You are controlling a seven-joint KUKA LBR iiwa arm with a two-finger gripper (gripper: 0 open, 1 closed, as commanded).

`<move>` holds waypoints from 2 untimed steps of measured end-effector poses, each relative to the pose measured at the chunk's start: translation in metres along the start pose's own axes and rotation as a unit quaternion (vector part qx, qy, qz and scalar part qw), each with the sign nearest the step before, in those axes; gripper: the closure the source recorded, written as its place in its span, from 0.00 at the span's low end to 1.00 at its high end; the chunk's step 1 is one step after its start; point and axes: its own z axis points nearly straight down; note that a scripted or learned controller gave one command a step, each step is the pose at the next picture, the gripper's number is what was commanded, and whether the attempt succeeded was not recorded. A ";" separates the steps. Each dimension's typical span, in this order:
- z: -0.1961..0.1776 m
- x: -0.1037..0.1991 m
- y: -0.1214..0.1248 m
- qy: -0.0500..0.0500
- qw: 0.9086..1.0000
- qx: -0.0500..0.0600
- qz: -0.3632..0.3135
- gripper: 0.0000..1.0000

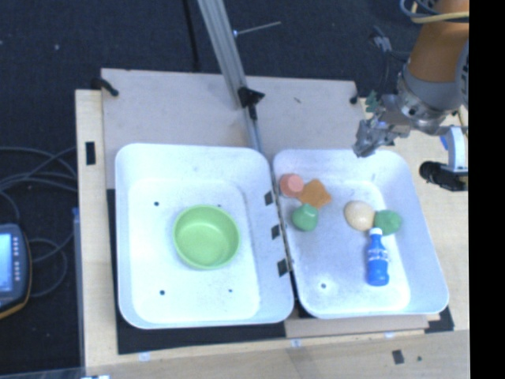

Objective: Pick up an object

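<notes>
Two bins sit below me; my gripper [367, 144] hangs over the right bin's [418, 290] far rim, too small and blurred to judge. Inside lie a blue bottle [377, 257], a cream egg [358, 214] partly overlapping a green lump [388, 222], well apart from me.

A metal pole [225, 46] slants over the bench [93, 290]; a handheld pendant [12, 267] lies far left.

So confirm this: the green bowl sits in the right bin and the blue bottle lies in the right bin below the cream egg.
Wrong on the bowl. The camera view shows the green bowl in the left bin; the blue bottle does lie in the right bin, below the cream egg.
</notes>
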 end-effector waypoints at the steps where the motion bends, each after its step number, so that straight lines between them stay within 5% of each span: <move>1: -0.030 0.001 0.001 0.000 1.000 0.001 0.000 1.00; 2: -0.008 0.049 -0.018 0.000 1.000 0.003 -0.001 1.00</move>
